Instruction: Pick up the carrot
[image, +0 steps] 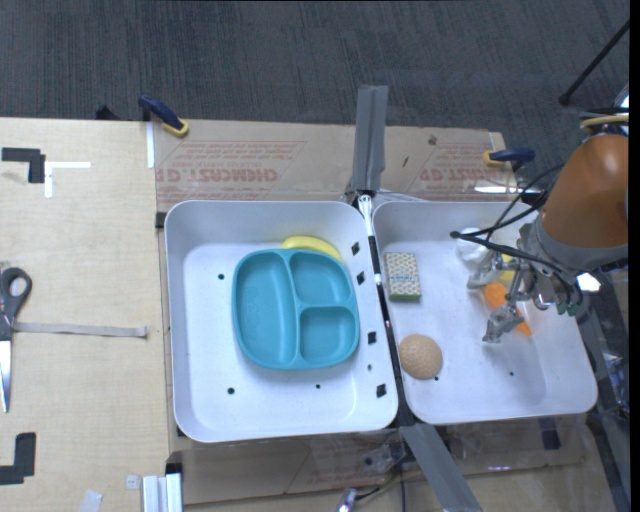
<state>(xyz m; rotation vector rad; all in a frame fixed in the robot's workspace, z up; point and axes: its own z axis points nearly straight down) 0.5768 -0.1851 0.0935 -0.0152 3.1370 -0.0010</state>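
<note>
The carrot (495, 294) is a small orange piece in the right bin (560, 395), toward its right side. A second bit of orange shows lower right of it, just past the gripper's metal. My gripper (506, 312) hangs low right over the carrot and covers its middle. I cannot make out whether the carrot is gripped or simply lies beneath it. The grey wrist with its orange band reaches in from the right edge.
In the right bin, a patterned sponge (403, 275) lies at the upper left and a tan ball (420, 356) at the lower left. The left bin (195, 400) holds a teal divided plate (297, 307) with a yellow object (312, 243) behind it. Scissors (10, 300) lie far left.
</note>
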